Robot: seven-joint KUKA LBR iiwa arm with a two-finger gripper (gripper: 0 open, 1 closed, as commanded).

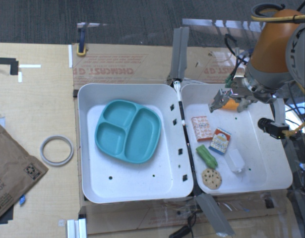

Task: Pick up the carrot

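While the arm [278, 38] reaches in from the right of the camera view, you see its gripper [230, 100] low over the far end of the right bin [271, 177], with an orange shape, very likely the carrot [232, 103], right between the fingers. The dark fingers [217, 101] look spread on either side of it, but you cannot tell from here whether they are clamped on it or merely straddling it, so do not count it as held. Most of the carrot is hidden behind the gripper, so its lie is unclear.

Nearer you in the same bin lie a red-and-white packet [202, 128], a small carton [219, 141], a green vegetable [207, 156] and a cookie [211, 178], all well apart from the gripper. The left bin [92, 182] bears a teal divided plate [128, 130].

Judge the carrot a light, stiff toy with a smooth, slippery skin and a taper; take it across the thicker middle, not near the tip, where it would squirt out.
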